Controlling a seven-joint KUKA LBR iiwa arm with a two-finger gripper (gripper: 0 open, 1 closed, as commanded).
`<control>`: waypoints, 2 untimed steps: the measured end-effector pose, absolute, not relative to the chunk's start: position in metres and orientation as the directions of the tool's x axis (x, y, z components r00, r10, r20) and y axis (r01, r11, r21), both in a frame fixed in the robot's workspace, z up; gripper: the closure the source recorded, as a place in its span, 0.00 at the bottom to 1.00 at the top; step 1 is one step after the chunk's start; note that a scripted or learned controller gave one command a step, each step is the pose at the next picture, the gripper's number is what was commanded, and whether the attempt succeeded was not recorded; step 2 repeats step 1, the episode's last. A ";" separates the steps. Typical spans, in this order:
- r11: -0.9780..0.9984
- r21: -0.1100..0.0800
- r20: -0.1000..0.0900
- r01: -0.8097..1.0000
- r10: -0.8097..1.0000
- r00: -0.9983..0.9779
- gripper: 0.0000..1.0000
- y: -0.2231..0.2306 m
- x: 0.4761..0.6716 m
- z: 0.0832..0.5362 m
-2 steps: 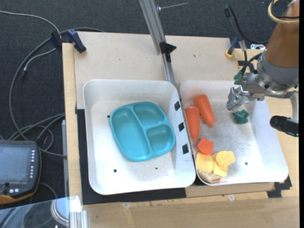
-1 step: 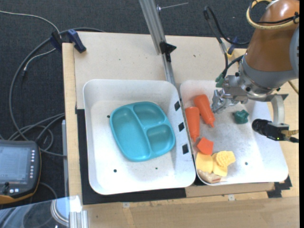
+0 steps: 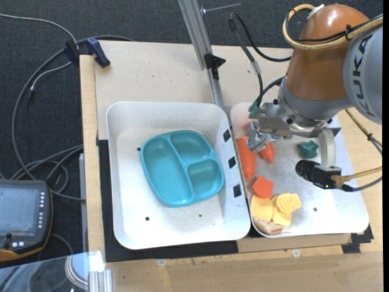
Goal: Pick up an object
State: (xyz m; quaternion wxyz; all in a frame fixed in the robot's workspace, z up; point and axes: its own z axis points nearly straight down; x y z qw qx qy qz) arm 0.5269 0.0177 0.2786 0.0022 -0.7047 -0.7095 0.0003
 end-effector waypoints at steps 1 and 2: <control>0.006 -0.005 0.002 1.000 1.000 -0.006 1.00 0.062 0.515 0.269; 0.006 -0.005 0.002 1.000 1.000 -0.006 1.00 0.062 0.515 0.269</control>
